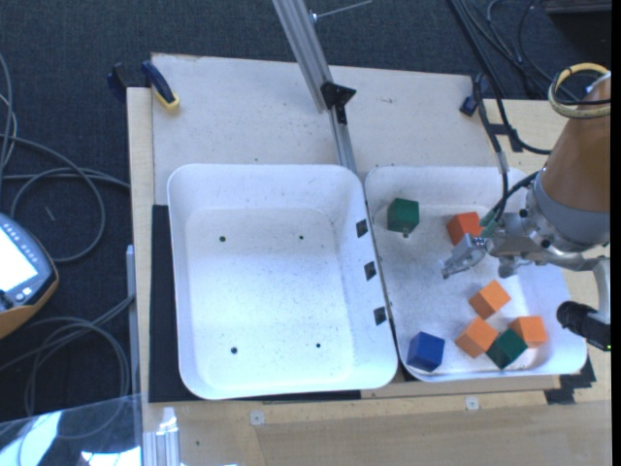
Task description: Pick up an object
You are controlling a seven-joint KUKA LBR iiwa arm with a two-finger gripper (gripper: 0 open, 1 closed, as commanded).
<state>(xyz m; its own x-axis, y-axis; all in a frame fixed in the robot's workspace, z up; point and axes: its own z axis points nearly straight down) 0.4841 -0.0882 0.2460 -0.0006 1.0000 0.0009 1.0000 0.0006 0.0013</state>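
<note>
The right bin (388, 187) holds several small blocks. A green cube (403, 214) lies near its back left. An orange cube (463, 227) sits just right of it. My gripper (465, 257) hangs over the middle of this bin, directly in front of that orange cube and close to it. Another orange block (490, 299) lies just in front of the gripper, to its right. At the front sit a blue cube (425, 350), an orange block (476, 337), a dark green block (506, 349) and one more orange block (530, 330). I see no block in the gripper.
The left bin (194, 187) stands beside the right one, with a raised divider wall (374, 270) between them. A metal pole (306, 42) slants over the back of the bench. The grey and orange arm (582, 163) covers the right bin's right side.
</note>
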